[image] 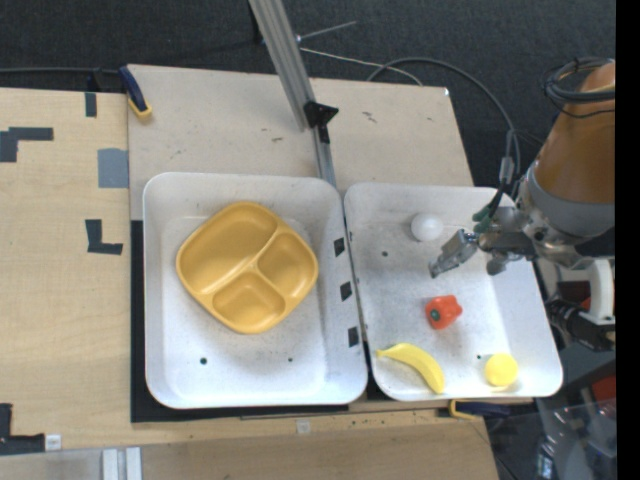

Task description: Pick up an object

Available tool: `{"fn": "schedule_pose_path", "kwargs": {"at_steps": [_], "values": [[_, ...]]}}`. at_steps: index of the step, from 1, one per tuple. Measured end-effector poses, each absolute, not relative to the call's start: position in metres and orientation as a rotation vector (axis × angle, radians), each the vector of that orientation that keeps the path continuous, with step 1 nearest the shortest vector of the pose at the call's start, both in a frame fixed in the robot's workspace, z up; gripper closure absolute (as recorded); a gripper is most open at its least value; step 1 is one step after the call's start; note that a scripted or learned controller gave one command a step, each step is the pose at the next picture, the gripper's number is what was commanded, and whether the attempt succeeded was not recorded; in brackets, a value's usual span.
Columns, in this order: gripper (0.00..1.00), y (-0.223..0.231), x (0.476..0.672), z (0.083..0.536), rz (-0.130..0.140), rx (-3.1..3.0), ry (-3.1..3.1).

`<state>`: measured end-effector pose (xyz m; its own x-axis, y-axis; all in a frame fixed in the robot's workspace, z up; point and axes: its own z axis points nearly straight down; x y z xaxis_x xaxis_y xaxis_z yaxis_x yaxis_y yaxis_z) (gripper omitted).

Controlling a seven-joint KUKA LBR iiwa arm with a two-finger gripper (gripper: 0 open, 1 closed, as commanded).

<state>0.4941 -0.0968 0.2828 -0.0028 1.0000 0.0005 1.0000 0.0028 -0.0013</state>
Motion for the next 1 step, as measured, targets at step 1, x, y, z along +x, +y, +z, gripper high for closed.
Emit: {"fn": "schedule_pose_path", "kwargs": {"at_steps": [1], "values": [[0.00, -0.0969, 0.4941, 0.2828, 0.001, -2.218, -2.224]]}}
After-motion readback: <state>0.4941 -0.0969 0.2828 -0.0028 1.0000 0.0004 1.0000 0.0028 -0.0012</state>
